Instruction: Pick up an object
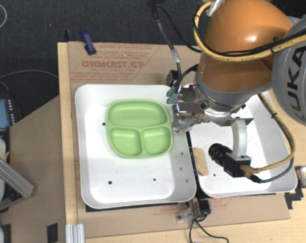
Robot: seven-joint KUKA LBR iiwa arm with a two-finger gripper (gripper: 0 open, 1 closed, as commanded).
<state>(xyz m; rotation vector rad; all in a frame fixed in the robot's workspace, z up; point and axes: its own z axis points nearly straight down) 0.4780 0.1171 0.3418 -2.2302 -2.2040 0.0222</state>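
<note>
The left white bin point(92, 181) holds a green plate point(139, 128) with three parts. The plate lies toward 12 o'clock in that bin. The right white bin point(274, 178) is at 3 o'clock from it. A small tan piece point(200, 161) lies by its left edge. My arm point(239, 39) leans over the right bin. My gripper point(181, 116) is just beside the plate's 3 o'clock edge. I cannot tell if it grips anything.
</note>
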